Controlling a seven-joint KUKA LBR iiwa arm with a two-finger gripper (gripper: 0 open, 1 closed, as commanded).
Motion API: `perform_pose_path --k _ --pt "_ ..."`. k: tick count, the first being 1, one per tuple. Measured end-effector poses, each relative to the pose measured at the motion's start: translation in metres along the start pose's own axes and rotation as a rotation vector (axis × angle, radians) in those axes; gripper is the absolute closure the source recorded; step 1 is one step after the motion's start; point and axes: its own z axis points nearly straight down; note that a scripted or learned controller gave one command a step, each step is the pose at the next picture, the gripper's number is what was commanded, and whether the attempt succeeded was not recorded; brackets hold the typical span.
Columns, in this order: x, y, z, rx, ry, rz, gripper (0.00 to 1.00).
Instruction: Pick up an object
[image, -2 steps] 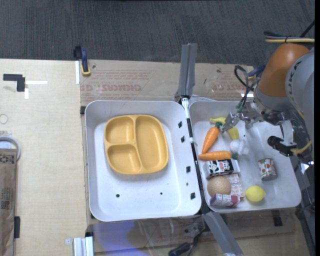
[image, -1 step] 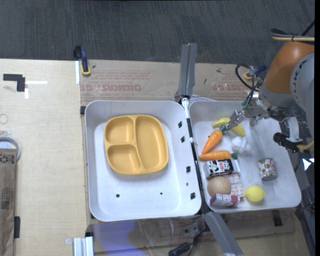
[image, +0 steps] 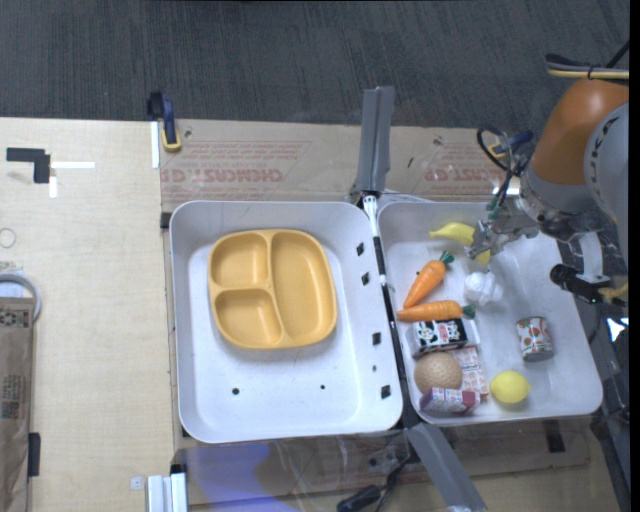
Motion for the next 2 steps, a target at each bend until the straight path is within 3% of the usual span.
perform_pose_path --k 1,2 --pt "0.059 0.010 -0.093 -0.010 -0.001 0.074 1.00" --pt "0.058 -0.016 -0.061 -0.007 0.001 0.332 1.00"
